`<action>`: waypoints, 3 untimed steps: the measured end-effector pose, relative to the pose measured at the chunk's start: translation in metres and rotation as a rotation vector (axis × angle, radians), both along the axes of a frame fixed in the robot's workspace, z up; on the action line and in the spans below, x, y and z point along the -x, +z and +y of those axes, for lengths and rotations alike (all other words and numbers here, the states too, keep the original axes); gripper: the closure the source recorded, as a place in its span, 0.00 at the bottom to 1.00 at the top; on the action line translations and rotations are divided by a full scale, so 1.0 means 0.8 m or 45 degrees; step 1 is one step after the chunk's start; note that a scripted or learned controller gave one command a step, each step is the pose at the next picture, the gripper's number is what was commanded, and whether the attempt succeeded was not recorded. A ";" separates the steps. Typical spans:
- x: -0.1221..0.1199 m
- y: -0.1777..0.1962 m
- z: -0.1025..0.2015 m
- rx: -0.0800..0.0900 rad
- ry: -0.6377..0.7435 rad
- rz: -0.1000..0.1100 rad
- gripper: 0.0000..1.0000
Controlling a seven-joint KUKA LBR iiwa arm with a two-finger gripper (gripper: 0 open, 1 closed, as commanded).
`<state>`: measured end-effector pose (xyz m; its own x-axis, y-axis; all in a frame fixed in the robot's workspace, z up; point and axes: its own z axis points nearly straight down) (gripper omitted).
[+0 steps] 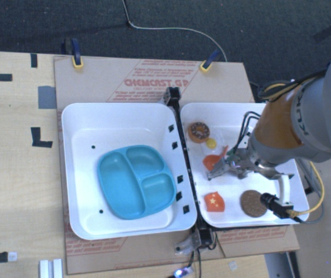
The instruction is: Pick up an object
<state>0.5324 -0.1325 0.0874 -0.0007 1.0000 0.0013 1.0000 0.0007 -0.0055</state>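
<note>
In the right bin (281,112), several small objects lie toward its left half. A brown donut (199,131) sits near the back, with a small yellow piece (211,143) just in front of it. A red-orange object (212,161) lies mid-bin. A red block with a yellow star (214,202) and a round brown cookie (252,204) rest near the front wall. My gripper (219,168) is low in the bin, right against the red-orange object and partly covering its right side. The arm's grey wrist and orange band (275,126) rise behind it.
The left bin (76,120) holds a blue divided plate (135,180). A black divider with clips (179,149) separates the bins. A black cable fitting (276,205) hangs near the cookie. Cardboard lies under both bins, held by clamps at the back.
</note>
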 end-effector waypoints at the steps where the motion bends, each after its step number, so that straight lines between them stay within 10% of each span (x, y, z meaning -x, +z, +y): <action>1: 0.000 -0.002 0.000 0.002 0.000 -0.007 0.00; 2: -0.001 0.010 0.000 0.004 0.001 -0.009 1.00; 3: 0.002 0.062 0.004 0.001 0.001 -0.007 1.00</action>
<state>0.5306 -0.1295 0.1371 -0.0015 1.0000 0.0004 1.0000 0.0015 -0.0001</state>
